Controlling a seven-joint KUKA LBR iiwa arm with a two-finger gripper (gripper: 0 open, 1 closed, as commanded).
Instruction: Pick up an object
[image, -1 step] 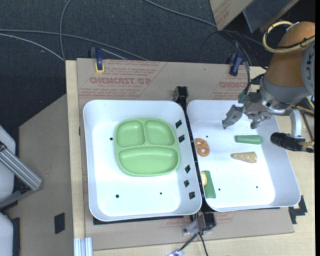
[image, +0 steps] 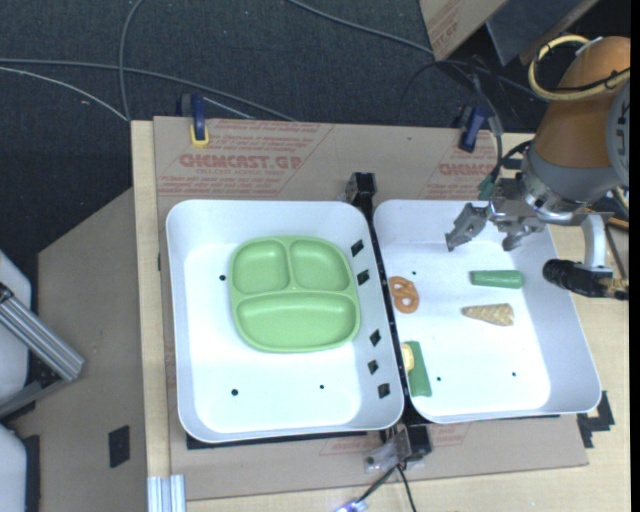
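In the right bin (image: 560, 390) lie a pretzel (image: 405, 293) near the left wall, a green block (image: 496, 280) and a tan cone (image: 489, 315) further right, and a green stick (image: 416, 368) against the near-left wall. Bare white floor spreads between them. The gripper (image: 492, 228) hovers over the bin's far part with fingers spread, grasping nothing. The left bin (image: 200, 390) holds a green divided plate (image: 294, 294). Both sit on a brown board (image: 300, 150) over dark carpet (image: 70, 120).

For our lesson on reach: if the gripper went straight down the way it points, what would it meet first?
Probably bare floor of the right bin; the gripper hangs above the green piece, though depth is unclear.
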